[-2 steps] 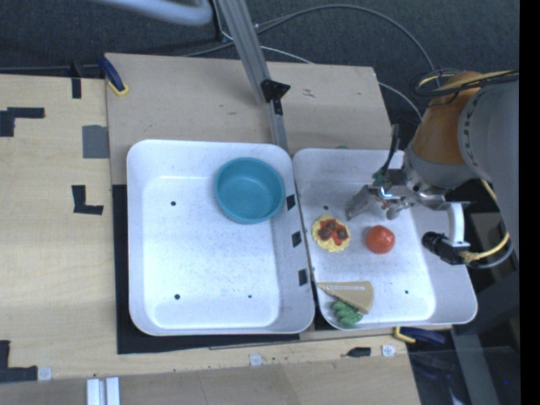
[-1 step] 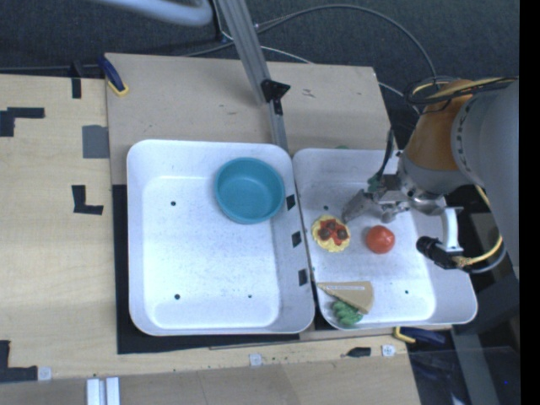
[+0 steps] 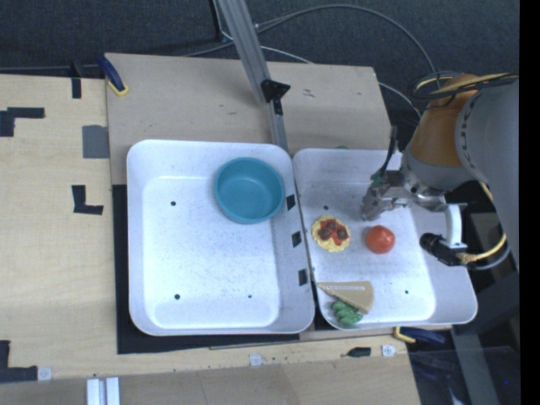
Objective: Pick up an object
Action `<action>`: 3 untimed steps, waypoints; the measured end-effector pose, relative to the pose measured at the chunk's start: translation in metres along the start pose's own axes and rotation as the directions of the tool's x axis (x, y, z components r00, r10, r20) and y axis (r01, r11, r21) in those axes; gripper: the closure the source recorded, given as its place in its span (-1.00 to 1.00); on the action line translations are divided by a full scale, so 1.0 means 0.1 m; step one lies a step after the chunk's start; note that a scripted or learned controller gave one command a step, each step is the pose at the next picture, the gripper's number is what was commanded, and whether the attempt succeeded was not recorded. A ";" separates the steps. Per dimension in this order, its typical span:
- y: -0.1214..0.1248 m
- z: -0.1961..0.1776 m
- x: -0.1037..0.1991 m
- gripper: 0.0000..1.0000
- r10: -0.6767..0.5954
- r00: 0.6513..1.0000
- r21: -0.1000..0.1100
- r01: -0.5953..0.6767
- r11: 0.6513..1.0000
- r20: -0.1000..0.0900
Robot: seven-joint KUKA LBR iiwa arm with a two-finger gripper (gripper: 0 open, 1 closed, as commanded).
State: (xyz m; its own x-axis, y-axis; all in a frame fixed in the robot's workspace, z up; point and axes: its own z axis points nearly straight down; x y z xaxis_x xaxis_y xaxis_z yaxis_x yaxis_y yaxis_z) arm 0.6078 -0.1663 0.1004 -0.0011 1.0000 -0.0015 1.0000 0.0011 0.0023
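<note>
The right bin [image 3: 413,302] holds a red tomato [image 3: 380,240], a small round pizza-like piece [image 3: 331,234] with red and yellow topping, and a tan sandwich wedge [image 3: 350,294] with green leaves [image 3: 344,313] at its near end. My gripper [image 3: 372,207] hangs over the right bin's upper middle, just up and left of the tomato and right of the pizza piece. Nothing shows between its fingers, and the view is too small to tell how they stand. A blue bowl [image 3: 249,190] sits in the left bin's far right corner.
The left bin [image 3: 169,268] lies beside the right one, with a raised divider edge [image 3: 299,243] between them. A grey pole [image 3: 253,57] slants down from the top to the bins' shared far edge. Cables loop behind the arm at the right.
</note>
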 end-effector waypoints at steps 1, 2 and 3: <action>-0.03 -0.53 0.09 1.00 0.000 1.000 0.000 0.000 1.000 -0.001; -0.09 -0.96 0.08 1.00 0.001 1.000 0.000 -0.001 1.000 -0.001; -0.14 -1.42 0.14 1.00 0.000 1.000 0.000 0.000 1.000 -0.001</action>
State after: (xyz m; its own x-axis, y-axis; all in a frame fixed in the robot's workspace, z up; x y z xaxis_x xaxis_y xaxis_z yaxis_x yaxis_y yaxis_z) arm 0.5937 -0.1517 0.2425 -0.0009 1.0000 -0.0005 1.0000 0.0009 0.0023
